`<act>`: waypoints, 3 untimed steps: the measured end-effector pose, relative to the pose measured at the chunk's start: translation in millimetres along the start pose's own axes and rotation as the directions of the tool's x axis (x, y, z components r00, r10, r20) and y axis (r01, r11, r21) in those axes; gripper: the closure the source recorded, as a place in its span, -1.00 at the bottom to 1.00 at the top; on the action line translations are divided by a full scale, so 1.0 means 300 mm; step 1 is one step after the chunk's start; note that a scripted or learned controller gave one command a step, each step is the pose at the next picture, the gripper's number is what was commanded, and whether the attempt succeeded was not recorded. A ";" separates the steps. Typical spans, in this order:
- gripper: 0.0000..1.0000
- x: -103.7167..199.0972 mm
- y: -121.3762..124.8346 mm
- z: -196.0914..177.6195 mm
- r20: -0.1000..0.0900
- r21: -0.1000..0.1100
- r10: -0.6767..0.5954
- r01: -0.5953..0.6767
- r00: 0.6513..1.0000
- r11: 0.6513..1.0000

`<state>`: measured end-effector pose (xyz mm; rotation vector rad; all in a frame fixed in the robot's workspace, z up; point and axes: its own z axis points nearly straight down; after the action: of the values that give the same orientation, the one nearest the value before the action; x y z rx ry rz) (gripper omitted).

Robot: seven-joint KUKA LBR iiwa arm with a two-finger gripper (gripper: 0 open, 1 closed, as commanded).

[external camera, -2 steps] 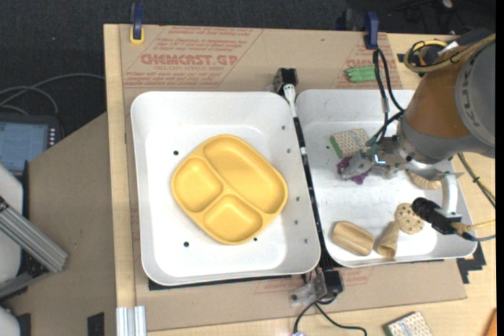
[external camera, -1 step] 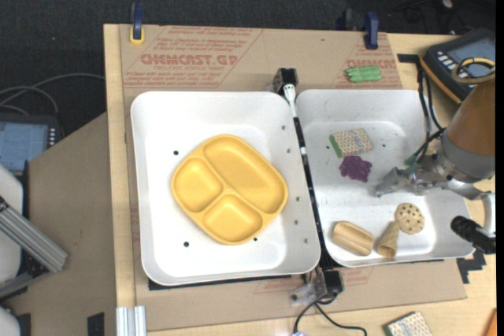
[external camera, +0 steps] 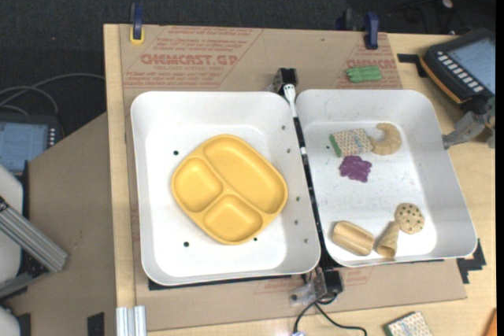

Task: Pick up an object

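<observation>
Smooth tan bread roll [external camera: 352,238] beside ridged cone [external camera: 388,239]; gripper fingers: cannot tell

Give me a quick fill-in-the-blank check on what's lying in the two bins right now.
1. The yellow divided plate lies in the ____ bin.
2. The purple grape cluster lies in the ____ bin.
3. The plate has ____ compartments.
4. The green object lies ____ the bins, on the board.

Missing words: left; right; three; outside
</observation>
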<state>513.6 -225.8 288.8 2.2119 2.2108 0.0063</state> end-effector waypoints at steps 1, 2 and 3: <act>-1.00 0.103 -0.102 0.504 -0.014 0.025 0.000 0.001 1.000 1.000; -1.00 0.451 -0.003 0.683 -0.010 0.015 -0.003 0.003 1.000 1.000; -1.00 0.412 0.160 0.679 -0.006 0.010 -0.002 0.002 1.000 1.000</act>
<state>564.2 -103.7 84.8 2.2173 2.2205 0.0021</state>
